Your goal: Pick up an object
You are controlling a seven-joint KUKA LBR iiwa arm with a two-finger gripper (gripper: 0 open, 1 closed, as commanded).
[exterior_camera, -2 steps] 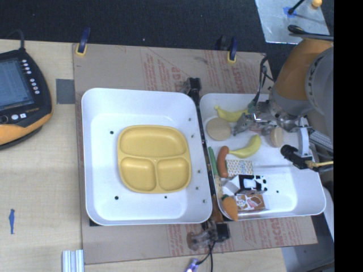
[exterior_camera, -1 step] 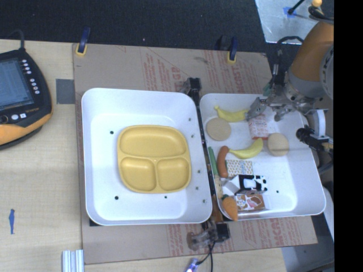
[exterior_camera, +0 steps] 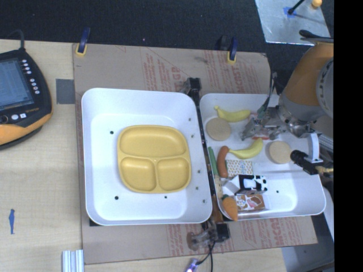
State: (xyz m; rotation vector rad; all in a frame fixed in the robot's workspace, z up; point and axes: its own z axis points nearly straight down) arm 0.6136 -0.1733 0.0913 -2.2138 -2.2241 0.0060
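the arm (exterior_camera: 309, 84) is at the reach step, its gripper (exterior_camera: 256, 130) low over the right bin (exterior_camera: 295, 200) between two bananas; whether the pincer is wide or narrow i cannot tell, and nothing shows held. next it likely needs to settle on one item and close. counted, largest first: two bins, one yellow tray (exterior_camera: 154, 157) in the left bin (exterior_camera: 96, 197), two bananas (exterior_camera: 232, 115), two round discs (exterior_camera: 218, 129), one sausage (exterior_camera: 223, 162)

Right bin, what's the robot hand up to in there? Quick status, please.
Gripper low over right bin, between two bananas. Nothing seen held. Round biscuits close on either side.
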